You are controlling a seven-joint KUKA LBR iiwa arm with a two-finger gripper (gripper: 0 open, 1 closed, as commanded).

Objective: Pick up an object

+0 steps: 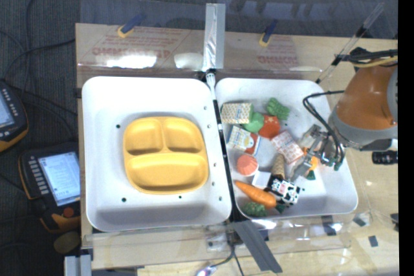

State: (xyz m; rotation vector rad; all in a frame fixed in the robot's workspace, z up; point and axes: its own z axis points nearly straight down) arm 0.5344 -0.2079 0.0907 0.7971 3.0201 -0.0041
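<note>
The likeliest target is the pink wrapped block (pixel 289 152), lying in the right bin (pixel 343 194) just left of the gripper (pixel 309 158). Around that block the clutter is tight: a brown cone (pixel 277 165) touches its lower left, a black-and-white dotted piece (pixel 284 190) sits below it, a carrot (pixel 254 191) further below-left, a red round piece (pixel 246 164) to its left, and a green piece (pixel 278 107) well above. The gripper is low among these; whether it is spread or closed cannot be made out, and nothing is clearly held. With 2 or more items touching, a closing grip could pinch an edge, nudge neighbours aside, or slip off. Far left of the block, the yellow tray (pixel 165 154) fills the left bin (pixel 97 139).
</note>
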